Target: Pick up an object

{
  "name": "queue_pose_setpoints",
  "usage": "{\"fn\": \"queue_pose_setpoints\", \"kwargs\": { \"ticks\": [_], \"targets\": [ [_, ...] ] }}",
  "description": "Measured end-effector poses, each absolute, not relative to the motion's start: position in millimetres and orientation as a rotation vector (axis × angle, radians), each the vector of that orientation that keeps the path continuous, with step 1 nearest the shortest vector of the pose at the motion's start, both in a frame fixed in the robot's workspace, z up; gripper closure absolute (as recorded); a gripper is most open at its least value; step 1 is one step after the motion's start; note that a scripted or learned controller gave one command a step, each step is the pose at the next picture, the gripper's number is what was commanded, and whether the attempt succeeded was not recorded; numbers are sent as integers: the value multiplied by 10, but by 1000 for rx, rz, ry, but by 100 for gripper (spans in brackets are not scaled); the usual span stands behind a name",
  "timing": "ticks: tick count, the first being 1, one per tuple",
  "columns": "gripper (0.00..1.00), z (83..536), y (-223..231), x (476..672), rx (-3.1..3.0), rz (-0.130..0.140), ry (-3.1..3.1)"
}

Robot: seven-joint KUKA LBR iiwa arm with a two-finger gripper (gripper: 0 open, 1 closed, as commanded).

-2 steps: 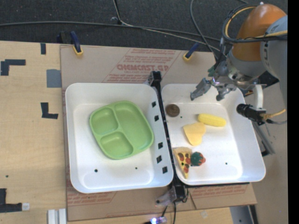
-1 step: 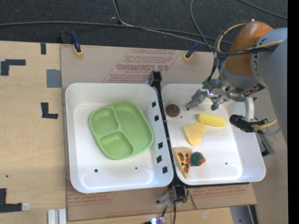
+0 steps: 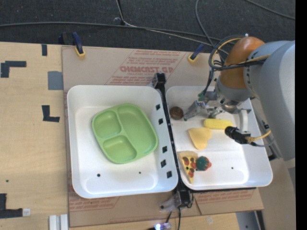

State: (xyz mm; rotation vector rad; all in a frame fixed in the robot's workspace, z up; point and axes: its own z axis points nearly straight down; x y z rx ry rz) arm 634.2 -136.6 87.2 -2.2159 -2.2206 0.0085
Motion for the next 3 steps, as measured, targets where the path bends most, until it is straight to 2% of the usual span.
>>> {"fn": "queue_pose_setpoints", "kwargs": {
  "ticks": [1,2,3],
  "targets": [
    [0,856,-1364,6346,-2221,3,-2225],
    [100,964,-1361,6353,-2221,1,-2228],
    [100,1523,-1302,6448,-2221,-4,-2226]
  ]
}}
